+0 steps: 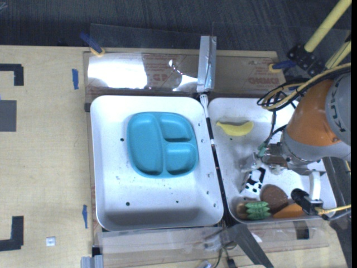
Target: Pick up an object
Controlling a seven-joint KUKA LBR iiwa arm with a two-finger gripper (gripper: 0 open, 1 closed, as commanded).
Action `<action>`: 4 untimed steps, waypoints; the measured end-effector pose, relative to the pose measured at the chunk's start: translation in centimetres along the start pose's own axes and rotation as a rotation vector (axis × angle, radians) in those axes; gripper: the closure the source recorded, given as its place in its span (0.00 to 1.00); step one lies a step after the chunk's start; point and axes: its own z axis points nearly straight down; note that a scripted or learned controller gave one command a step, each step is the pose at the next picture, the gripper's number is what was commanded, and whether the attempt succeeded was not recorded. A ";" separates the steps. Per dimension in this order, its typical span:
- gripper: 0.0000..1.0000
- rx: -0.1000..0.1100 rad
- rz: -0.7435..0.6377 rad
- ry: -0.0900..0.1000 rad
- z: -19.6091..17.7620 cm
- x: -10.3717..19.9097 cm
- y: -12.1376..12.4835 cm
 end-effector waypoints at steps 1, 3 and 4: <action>1.00 -0.003 0.003 0.000 -1.0 -0.1 0.1; 0.00 0.005 -0.041 0.000 -8.8 7.7 8.6; 0.00 0.007 -0.052 -0.001 -8.8 2.6 4.3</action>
